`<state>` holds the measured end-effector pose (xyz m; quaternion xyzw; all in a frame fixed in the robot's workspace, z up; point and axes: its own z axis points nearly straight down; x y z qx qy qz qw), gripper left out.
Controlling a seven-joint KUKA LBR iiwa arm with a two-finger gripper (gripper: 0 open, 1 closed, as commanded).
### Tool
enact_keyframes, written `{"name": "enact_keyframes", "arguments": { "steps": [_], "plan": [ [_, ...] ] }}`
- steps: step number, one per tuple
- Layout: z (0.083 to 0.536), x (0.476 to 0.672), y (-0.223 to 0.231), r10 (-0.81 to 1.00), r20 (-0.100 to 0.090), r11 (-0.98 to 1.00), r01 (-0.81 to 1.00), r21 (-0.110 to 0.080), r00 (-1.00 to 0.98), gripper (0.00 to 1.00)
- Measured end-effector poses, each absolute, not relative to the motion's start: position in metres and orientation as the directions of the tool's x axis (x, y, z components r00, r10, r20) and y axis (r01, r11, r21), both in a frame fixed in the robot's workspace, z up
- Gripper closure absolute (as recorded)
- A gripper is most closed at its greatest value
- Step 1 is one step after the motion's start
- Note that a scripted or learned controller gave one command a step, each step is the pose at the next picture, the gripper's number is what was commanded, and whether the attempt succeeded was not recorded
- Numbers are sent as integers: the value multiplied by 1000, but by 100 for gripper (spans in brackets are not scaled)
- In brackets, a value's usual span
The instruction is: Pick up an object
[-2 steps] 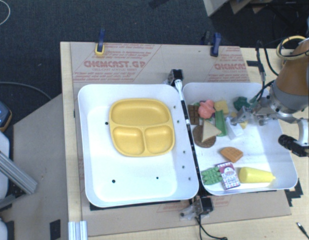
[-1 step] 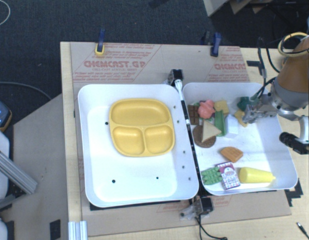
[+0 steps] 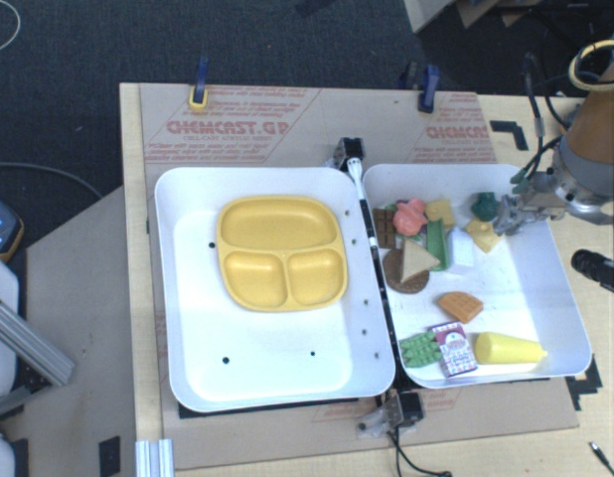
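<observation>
At right of frame, the end effector [image 3: 510, 217], fingers unclear, hangs beside a small yellow block [image 3: 482, 236]: light, rigid; grip its flat sides.

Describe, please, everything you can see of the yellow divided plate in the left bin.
The yellow divided plate looks like matte plastic, a rounded rectangle with three compartments: one long compartment across the far side and two smaller ones side by side along the near side, parted by raised ridges. All three compartments hold nothing. It lies flat and right side up on the floor of the left white bin, nearer the far wall and the right wall. Nothing else touches it.
</observation>
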<state>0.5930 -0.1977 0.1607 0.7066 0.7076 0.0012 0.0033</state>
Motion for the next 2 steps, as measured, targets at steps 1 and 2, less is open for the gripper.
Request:
{"name": "enact_keyframes", "arguments": {
  "steps": [1, 2],
  "plan": [
    [221, 592, -190, 1000, -4, 2, 1000, 8, -2, 100],
    [225, 593, -190, 1000, -2, 1, 1000, 5, -1, 100]
  ]
}}
